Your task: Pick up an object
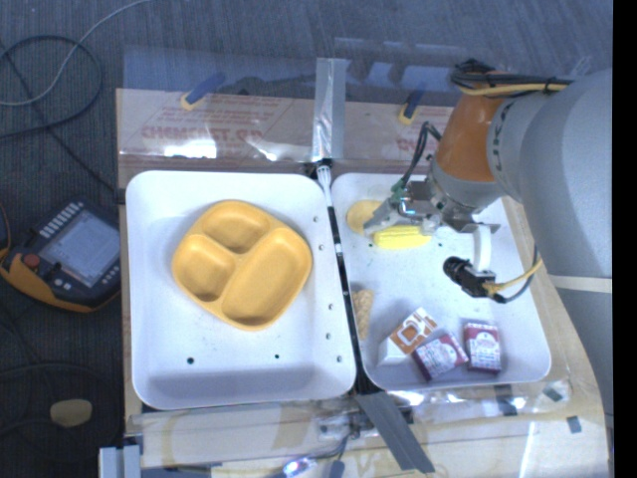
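small packets [453, 345] at the near edge of the right bin [528, 361], none lifted yet.

gripper [400, 217] is down at the far end of that bin, right at a yellow object [403, 238] that may be corn; whether it is open or closed, or has hold of anything, i cannot tell. the pick looks underway, with grasp and lift left to confirm. a yellow divided plate [242, 263] sits in the left bin [149, 366]. packet printing is too small to read.
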